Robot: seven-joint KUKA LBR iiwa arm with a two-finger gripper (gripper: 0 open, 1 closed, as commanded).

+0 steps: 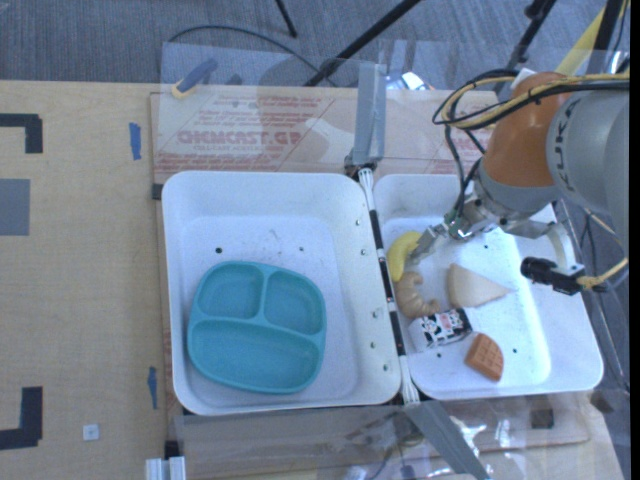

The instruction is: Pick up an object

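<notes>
1. Arm [545, 148] reaches in from the right over the far part of the right bin [570, 363]. Gripper [432, 243] sits low, just right of the divider between the bins.
2. Fingers look parted, tips at the far-right edge of the banana [401, 254]. Nothing is visibly clamped between them.
3. The banana lies along the right bin's left wall, far half. Almost no room between it and that wall.
4. Just nearer along the same wall: a tan lumpy item [411, 294], touching or nearly touching the banana's near end. Can't tell which.
5. Near that: a small black-and-white packet [443, 325], close to the left wall.
6. A pale wedge-shaped piece [474, 286] lies mid-bin, right of the tan item, with a narrow gap between.
7. An orange waffle-textured piece [485, 355] sits toward the near edge, apart from the rest.
8. The right half of the right bin floor is open. A black cable connector [545, 271] hangs over it.
9. The left bin [200, 203] holds a teal divided plate [258, 326], near-left of centre. Bare floor on its far and right sides.
</notes>
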